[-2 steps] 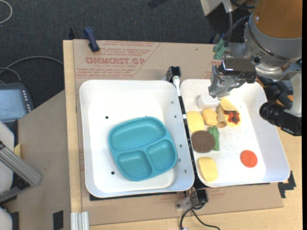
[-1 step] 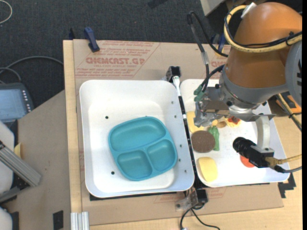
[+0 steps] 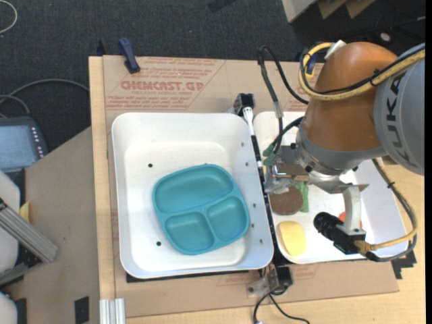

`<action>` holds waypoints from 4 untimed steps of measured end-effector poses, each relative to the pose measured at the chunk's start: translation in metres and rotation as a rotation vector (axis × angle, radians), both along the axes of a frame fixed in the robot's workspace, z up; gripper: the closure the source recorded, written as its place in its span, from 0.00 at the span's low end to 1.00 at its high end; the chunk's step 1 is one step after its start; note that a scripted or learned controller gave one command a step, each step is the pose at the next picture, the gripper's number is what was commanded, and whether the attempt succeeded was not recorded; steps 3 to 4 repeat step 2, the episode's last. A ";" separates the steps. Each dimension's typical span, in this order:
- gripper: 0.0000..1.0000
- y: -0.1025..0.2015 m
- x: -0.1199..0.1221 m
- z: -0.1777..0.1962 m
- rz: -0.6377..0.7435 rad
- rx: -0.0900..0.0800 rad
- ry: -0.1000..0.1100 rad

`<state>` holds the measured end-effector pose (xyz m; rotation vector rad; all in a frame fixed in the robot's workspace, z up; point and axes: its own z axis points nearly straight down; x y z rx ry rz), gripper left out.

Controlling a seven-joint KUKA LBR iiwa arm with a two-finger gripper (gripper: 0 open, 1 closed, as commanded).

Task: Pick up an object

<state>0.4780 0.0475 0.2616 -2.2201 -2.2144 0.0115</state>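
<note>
Orange-banded arm (image 3: 351, 100) leans over the right bin (image 3: 388, 214), pincer (image 3: 280, 174) state impossible to tell

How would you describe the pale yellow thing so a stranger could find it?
Start at the right-hand white bin. Look to its lower left corner in the view. The pale yellow lump lies there, just below a brown round object; it is the only yellow one.

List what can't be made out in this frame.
- Right bin: most of its floor, camera view, hidden under the arm.
- Gripper: whether it holds anything; the wrist covers it.
- Brown round object: upper part under the gripper, identity unclear.
- Green piece and orange piece: slivers beside the arm, too little to name.
</note>
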 end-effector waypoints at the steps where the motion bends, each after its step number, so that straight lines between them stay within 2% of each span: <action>1: 1.00 0.126 0.003 0.013 0.017 0.006 -0.012; 2: 1.00 0.072 0.003 0.191 0.000 0.007 -0.030; 4: 1.00 0.072 0.003 0.191 0.000 0.007 -0.030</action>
